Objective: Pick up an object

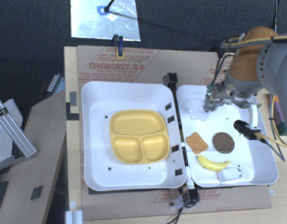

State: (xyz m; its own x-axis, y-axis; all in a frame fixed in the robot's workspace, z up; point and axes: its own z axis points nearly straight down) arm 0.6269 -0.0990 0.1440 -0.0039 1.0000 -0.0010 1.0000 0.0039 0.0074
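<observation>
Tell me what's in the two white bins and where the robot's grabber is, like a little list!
left bin: one yellow tray with three sections, lying in the middle
right bin: banana, brown disc, orange slice, white block
side by side: orange slice and brown disc
nearest the front edge: banana and white block
gripper: over the far part of the right bin, apart from the banana
grip: cannot tell from this view
</observation>
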